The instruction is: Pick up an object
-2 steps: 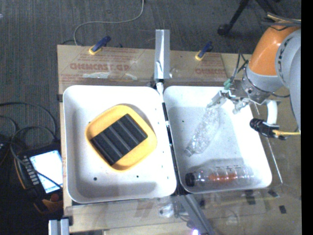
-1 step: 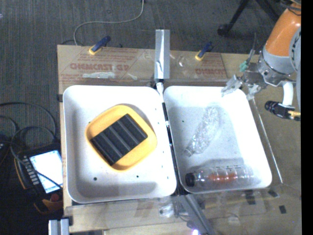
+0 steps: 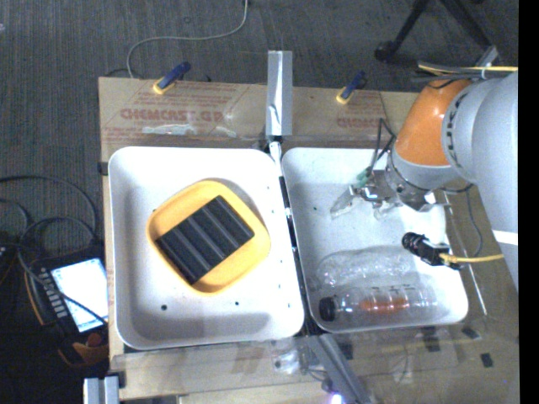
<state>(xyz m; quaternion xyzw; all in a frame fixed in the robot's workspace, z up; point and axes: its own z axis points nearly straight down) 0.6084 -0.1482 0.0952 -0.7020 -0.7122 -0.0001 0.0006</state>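
Observation:
A yellow pad with a black ribbed top (image 3: 209, 234) lies in the middle of the left bin (image 3: 135, 310). In the right bin (image 3: 316, 183), a crumpled clear plastic bottle (image 3: 366, 267) lies near the front. A second clear bottle with a black cap and reddish contents (image 3: 379, 305) lies just in front of it, along the front wall. My gripper (image 3: 360, 204) hangs over the back half of the right bin, behind the bottles and apart from them. Its silver fingers (image 3: 341, 203) are spread open with nothing between them.
The grey arm with its orange band (image 3: 425, 133) reaches in over the right bin's back right corner. A black and yellow cable plug (image 3: 424, 248) hangs by the bin's right side. A metal divider post (image 3: 278, 99) stands behind the bins.

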